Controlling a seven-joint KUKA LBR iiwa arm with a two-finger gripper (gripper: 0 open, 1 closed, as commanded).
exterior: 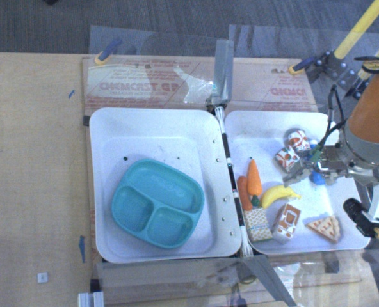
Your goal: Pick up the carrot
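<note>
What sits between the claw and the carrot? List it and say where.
The claw is in the right bin, right of the carrot. The bare bin floor lies between them on a straight line. The banana lies just below that line, touching the carrot's lower end; a red-and-white can sits beside the claw.

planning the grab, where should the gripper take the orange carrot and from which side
Probably across the middle of the orange carrot, coming straight down from above. It lies flat, tip pointing away, with a second orange piece close on its left and the yellow banana by its lower end, so the upper half looks freest.
</note>
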